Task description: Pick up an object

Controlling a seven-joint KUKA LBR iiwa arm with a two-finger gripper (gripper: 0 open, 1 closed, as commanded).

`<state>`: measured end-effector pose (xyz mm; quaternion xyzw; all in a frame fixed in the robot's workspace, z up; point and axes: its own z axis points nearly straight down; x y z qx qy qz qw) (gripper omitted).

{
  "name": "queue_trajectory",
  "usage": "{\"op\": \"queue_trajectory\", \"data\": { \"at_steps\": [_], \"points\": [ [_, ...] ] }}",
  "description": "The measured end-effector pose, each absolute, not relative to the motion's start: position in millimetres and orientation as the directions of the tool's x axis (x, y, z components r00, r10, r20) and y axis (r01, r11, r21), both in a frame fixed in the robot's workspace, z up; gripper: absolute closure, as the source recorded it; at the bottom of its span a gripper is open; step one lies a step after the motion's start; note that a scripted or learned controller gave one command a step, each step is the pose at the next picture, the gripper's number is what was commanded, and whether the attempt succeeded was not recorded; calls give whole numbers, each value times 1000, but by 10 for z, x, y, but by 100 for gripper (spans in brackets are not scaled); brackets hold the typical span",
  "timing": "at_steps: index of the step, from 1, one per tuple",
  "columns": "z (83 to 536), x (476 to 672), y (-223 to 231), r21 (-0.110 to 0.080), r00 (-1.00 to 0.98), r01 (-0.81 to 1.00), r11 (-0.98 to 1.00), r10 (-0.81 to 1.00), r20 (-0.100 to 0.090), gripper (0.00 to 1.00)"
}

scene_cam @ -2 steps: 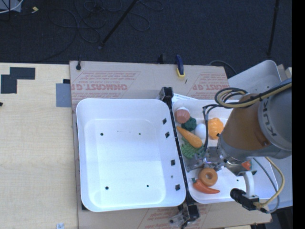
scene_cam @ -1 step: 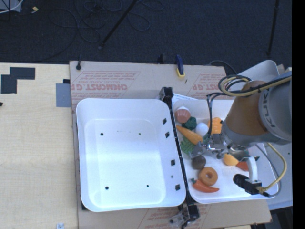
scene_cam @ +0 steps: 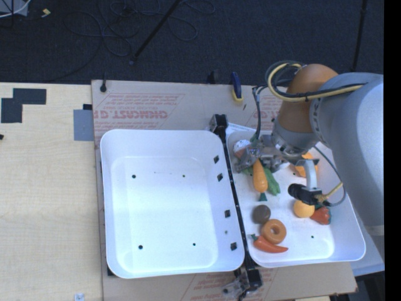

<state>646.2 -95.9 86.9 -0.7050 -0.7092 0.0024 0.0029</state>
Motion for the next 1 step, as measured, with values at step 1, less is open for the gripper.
{"op": "queue_trajectory", "data": {
  "at_steps": [1],
  "points": [
    [968,6416,-966,-14,-2,1000,2,1000,3,100]
  ]
}}
